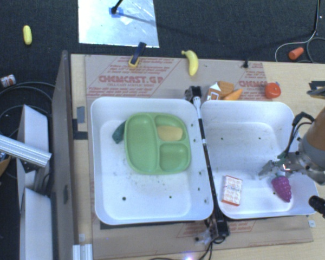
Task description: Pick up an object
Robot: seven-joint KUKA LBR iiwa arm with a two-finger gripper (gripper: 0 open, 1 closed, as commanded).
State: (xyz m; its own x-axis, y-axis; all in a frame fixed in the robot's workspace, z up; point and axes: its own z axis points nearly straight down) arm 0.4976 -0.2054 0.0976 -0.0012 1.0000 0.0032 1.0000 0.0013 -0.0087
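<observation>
A purple bunch of grapes (281, 188) lies near the front right corner of the right bin (244, 123). My gripper (285, 168) hangs just behind and above the grapes, open, with nothing between its fingers. A small red and white box (232, 190) lies in the same bin, to the left of the grapes. The grey arm with its orange band (320, 137) comes in over the bin's right rim.
The left bin (105, 161) holds a green divided plate (157, 143) with a yellow item (169, 132) in one compartment and a dark green object (118, 132) beside it. Behind the bins lie a banana (192, 62), an orange carrot (232, 95) and a red-orange ball (272, 90).
</observation>
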